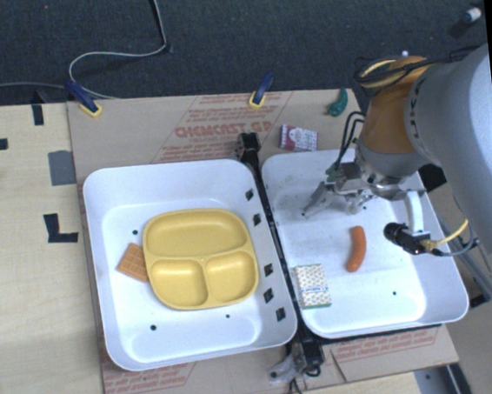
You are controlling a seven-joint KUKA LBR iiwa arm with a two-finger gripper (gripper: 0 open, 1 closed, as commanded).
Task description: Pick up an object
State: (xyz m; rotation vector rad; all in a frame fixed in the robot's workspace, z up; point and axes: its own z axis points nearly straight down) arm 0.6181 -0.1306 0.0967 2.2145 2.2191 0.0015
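Observation:
In the right bin [432, 299] an orange sausage [355, 248] lies near the middle, and a small patterned packet [311, 284] sits by the bin's left wall. My gripper [333, 208] hangs over the upper part of this bin, above and to the left of the sausage. Its fingers are spread open with nothing between them. The left bin [129, 335] holds a yellow divided plate [202, 258] with a brown cracker-like piece [131, 263] tucked at its left edge.
A small red and white packet [297, 137] lies on the cardboard behind the right bin. Yellow and blue clips [260, 91] and a green clip [337, 101] sit along the cardboard's far edge. The arm's body [450, 144] covers the right bin's upper right side.

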